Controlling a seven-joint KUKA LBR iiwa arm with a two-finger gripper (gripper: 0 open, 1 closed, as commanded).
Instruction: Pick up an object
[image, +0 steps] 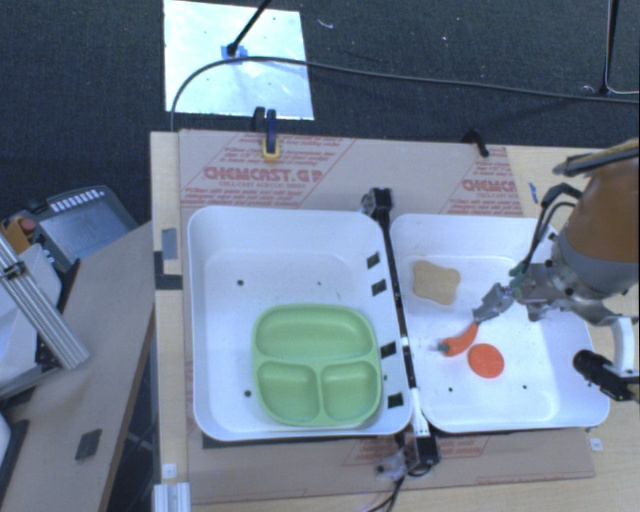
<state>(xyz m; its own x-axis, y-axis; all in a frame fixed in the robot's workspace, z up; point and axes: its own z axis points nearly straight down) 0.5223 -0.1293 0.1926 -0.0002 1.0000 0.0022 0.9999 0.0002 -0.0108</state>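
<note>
In the right bin (520, 405) lie three objects: a tan slice of bread (436, 282) near the back left, an orange carrot-shaped piece (459, 341) in the middle, and a round orange-red disc (486, 361) just to its right. My gripper (491, 304) hangs over the right bin, reaching in from the right, its tip just above and to the right of the carrot piece and right of the bread. Nothing shows between its fingers.
The left bin (220, 300) holds a green three-compartment plate (317, 363). A black divider with clips (392, 320) runs between the bins. Cardboard lies under both bins. The arm's orange band (605, 215) stands over the right bin's far right side.
</note>
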